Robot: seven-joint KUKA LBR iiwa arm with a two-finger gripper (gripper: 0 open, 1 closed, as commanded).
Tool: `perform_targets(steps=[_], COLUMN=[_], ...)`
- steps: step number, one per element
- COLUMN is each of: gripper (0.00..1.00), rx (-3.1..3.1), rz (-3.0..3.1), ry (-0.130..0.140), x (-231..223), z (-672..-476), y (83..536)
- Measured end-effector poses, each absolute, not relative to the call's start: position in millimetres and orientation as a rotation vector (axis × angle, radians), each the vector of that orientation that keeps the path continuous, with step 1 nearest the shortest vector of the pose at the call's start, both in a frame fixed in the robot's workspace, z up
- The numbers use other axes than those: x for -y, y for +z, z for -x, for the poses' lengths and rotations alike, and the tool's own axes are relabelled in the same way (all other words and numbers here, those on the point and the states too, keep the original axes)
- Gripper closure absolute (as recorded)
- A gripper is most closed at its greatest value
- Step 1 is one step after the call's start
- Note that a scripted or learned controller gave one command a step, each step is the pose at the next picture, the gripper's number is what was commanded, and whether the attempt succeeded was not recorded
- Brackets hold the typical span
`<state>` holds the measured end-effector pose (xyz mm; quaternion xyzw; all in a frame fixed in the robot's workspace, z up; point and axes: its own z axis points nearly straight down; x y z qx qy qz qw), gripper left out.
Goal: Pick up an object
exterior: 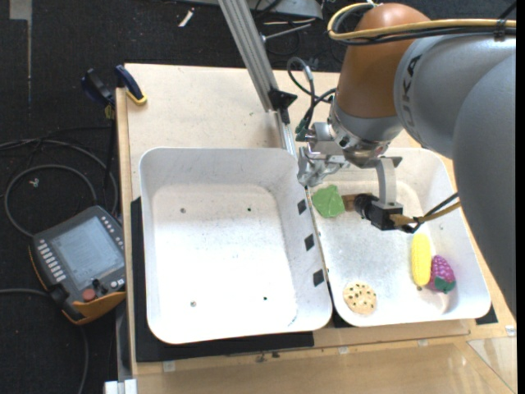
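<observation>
My gripper (312, 173) hangs over the far left corner of the right bin (385, 314), close to the wall shared by the two bins. A green leaf-shaped piece (328, 201) lies on the bin floor just below and to the right of it, and I cannot tell whether they touch. A yellow corn cob (420, 258) and a purple bunch of grapes (443, 273) lie side by side near the right wall. A round speckled cookie (359, 298) rests near the front edge. Nothing shows lifted off the bin floor.
The left bin (156, 220) stands beside the right one, sharing a raised wall. A slanted metal rail (250, 43) runs down to the far edge of the bins. The arm's wrist and a black cable fitting (382, 213) overhang the right bin's far half.
</observation>
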<state>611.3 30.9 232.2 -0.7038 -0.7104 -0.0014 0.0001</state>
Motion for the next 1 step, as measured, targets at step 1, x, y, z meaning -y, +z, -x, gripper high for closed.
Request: perform_targets(steps=[1], gripper=[1.00], rx=[2.231], rz=[2.212], ry=[-0.003], x=[-84.0], z=[-624.3], y=[222.7])
